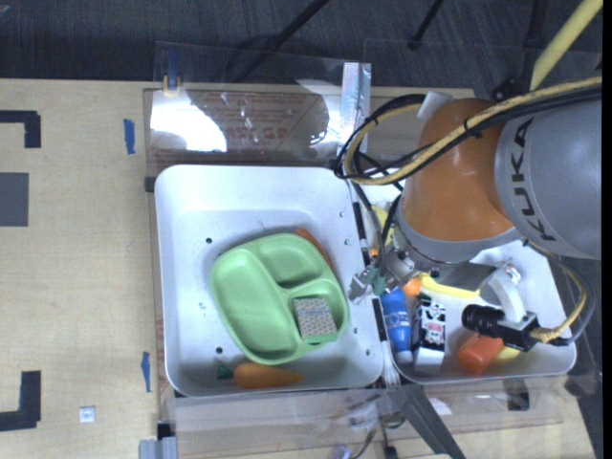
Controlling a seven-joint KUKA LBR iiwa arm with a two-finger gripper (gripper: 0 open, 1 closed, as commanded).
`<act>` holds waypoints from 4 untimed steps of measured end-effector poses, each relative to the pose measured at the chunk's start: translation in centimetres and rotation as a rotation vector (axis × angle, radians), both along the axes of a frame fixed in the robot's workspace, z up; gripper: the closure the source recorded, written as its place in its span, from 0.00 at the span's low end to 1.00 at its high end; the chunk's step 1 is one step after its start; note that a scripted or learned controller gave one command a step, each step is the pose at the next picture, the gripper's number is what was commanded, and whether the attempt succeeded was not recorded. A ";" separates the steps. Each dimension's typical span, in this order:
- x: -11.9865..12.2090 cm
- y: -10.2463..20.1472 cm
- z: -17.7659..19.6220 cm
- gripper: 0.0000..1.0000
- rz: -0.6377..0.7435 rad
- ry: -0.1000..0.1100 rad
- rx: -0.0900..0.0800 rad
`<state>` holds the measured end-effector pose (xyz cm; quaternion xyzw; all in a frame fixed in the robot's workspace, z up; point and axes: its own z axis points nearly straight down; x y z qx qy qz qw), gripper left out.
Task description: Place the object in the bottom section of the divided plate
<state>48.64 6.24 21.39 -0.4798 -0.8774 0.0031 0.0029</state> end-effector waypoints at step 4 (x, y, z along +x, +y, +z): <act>18.0 -14.2 -1.3 1.00 -1.095 0.000 -0.007</act>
